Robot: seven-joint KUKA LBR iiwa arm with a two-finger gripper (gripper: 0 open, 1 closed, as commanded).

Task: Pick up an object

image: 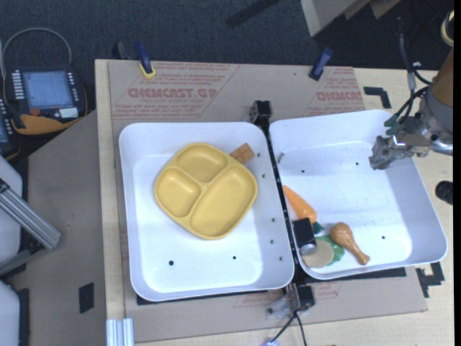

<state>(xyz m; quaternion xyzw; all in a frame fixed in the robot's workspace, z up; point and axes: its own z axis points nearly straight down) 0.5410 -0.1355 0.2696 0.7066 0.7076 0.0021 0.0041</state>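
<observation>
Objects for picking: brown plastic drumstick (350, 242), orange plastic carrot (300, 205), small black block (303, 233) and pale green disc (322, 255), clustered at the right white bin's (425, 225) near-left corner. Your gripper (382, 155) hovers over that bin's far right, well apart; approach step, I judge. Whether it grips anything, I cannot tell. Next: travel across, descend. Left white bin (140, 215): yellow three-compartment plate (206, 190), small brown block (242, 152) touching its rim.

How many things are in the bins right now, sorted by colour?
Yellow: 1, divided plate
Orange: 1, carrot
Brown: 2, drumstick, small block
Black: 1, small black item
Green: 1, flat green piece
Total: 6
</observation>
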